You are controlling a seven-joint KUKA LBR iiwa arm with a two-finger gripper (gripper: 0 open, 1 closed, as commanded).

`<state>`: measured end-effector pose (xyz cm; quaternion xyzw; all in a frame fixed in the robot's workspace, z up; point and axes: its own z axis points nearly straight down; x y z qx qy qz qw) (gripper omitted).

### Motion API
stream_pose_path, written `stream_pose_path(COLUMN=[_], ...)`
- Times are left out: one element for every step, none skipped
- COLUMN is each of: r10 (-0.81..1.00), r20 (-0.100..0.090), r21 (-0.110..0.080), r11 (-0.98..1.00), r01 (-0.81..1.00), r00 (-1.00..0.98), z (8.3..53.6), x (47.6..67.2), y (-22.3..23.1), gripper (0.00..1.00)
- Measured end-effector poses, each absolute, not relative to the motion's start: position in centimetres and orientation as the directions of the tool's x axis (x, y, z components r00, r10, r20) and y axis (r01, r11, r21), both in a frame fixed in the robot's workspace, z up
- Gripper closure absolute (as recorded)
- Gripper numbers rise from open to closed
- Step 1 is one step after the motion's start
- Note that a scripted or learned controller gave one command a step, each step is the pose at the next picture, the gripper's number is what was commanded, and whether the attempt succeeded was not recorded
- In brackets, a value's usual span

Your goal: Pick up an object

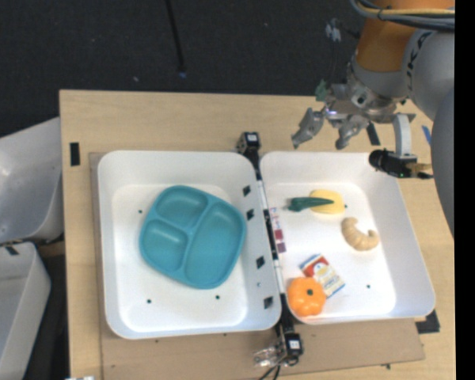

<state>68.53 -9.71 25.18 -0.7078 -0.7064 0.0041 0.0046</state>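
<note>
The right bin point(396, 212) holds a yellow piece with a green stem point(321, 203), a tan croissant-shaped piece point(359, 235), a small red and white carton point(322, 274) and an orange pumpkin-like fruit point(306, 297). My gripper point(327, 132) hangs above the bin's far rim, its two fingers spread apart with nothing between them. It is open and well clear of every object.
The left bin point(119, 291) carries a teal divided plate point(192, 235). A black clip point(248, 142) sits at the far end of the divider between the bins. A white container point(20, 182) stands off the bench at the left.
</note>
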Motion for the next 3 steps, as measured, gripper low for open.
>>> stream_pose_path(r10=[1.000,1.000,1.000], r20=[0.000,-0.002,-0.002], r21=[0.002,-0.004,-0.003], r11=[0.001,0.000,-0.002], r01=[1.000,1.000,1.000], r00=[-0.001,0.000,0.002], z=[26.1,19.9,14.1], x=[68.7,68.2,67.2], y=[-9.7,-9.8,-9.8], gripper=[0.00,0.00,0.00])
